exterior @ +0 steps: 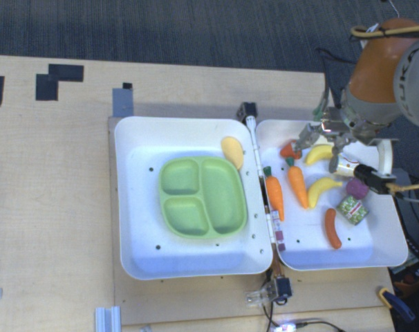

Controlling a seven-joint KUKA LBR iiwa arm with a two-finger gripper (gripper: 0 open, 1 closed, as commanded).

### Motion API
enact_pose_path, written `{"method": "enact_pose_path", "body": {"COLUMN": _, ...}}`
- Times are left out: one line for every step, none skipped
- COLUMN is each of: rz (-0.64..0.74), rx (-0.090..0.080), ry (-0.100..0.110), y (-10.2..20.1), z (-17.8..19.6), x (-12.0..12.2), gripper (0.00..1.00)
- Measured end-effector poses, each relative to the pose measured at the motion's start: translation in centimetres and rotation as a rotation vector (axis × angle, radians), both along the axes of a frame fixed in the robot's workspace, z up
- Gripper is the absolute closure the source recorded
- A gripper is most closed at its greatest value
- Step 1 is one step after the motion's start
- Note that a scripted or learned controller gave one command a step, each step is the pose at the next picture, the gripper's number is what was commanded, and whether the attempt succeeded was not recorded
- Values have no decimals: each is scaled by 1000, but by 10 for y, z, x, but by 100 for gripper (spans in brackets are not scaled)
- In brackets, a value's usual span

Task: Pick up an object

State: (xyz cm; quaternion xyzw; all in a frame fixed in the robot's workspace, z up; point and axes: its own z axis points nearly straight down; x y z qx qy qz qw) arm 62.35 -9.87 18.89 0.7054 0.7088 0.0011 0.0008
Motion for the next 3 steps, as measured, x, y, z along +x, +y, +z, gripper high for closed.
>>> {"method": "enact_pose_path", "body": {"rz": 0, "rx": -4, "ry": -16, "y": -4, "z": -86, "x": 33, "gripper": 0}}
{"method": "enact_pose_path", "body": {"rz": 3, "rx": -3, "ry": -16, "y": -3, "z": -76, "x": 33, "gripper": 100}}
{"method": "enact_pose_path", "body": {"rz": 1, "rx": 1, "ry": -2, "y": 81, "z": 3, "x": -3, "gripper": 100}}
